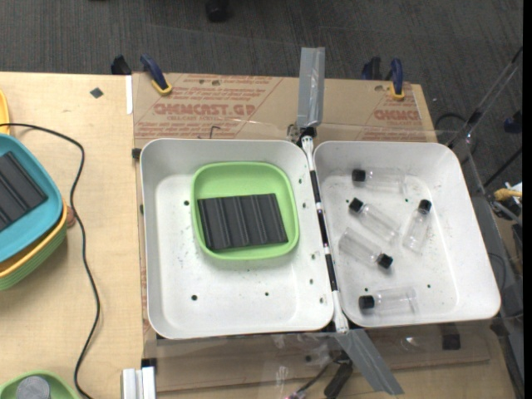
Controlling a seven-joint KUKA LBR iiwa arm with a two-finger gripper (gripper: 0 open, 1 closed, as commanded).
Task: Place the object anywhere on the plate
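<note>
My pincer's state cannot be told from this view. The objects are clear vials with black caps (pixel 376 221), scattered in the right bin (pixel 474 223), well apart from the green plate (pixel 243 181) in the left bin (pixel 166 289). I judge each vial light, rigid, smooth and prone to rolling. Recommended hold: across the body near the cap, fingers square to the long axis

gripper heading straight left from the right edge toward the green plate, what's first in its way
Probably the black-capped vials in the right bin, before the plate; depth is unclear.
</note>
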